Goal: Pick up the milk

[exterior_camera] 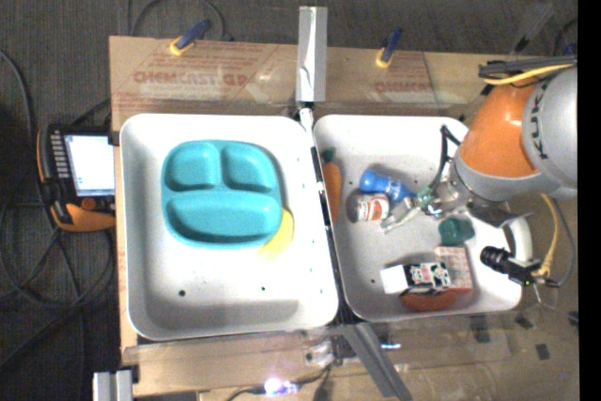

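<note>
The milk [425, 276] is a small white carton with a printed label, lying on its side near the front of the right bin [357, 291], on top of a red-orange item [439, 300]. My gripper [406, 211] is low in the middle of the right bin, beside a red and white can [372, 208] and just below a blue bottle [381, 182]. It is behind the milk and a little to its left, apart from it. The grey arm with its orange band [502, 150] comes in from the right.
A dark teal object [456, 229] lies between the gripper and the milk. An orange carrot [331, 186] rests along the right bin's left wall. The left bin [141, 296] holds a teal divided plate [223, 192] and a yellow piece [279, 239].
</note>
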Controlling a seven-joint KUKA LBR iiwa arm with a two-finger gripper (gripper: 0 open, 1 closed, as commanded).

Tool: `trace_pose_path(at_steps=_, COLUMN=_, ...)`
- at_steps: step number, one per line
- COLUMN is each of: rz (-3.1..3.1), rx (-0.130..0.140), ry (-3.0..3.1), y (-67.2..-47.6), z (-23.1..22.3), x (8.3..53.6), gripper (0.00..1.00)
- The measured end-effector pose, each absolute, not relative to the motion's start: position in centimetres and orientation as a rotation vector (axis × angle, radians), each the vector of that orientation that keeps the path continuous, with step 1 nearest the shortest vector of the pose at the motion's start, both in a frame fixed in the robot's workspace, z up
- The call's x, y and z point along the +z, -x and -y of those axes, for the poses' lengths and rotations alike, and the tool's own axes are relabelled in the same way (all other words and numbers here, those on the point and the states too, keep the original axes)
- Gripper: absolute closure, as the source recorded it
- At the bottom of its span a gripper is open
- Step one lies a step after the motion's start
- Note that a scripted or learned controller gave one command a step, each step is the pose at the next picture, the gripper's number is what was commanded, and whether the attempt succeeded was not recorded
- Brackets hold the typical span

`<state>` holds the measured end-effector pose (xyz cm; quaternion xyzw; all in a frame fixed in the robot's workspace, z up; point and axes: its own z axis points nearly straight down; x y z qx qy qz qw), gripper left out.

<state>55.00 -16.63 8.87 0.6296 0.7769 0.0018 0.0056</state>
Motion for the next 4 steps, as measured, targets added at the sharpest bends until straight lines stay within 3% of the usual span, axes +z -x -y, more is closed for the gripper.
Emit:
trace_pose_path(at_steps=1, rz=-2.432, rx=0.006, ry=-1.973, y=-55.1, z=16.7, x=9.5, gripper=1.00)
trace_pose_path(at_steps=2, rz=-2.653, rx=-0.003, ry=-1.691, y=-57.4, z=17.6, x=19.0, gripper=1.00)
trace_pose_path(at_steps=3, rz=-2.653, rx=-0.002, ry=-1.690, y=-57.4, z=17.6, x=19.0, gripper=0.00)
trace_pose_path(at_steps=4, rz=-2.873, rx=0.000, ry=-1.288, y=-48.8, z=15.6, x=12.2, gripper=0.00)
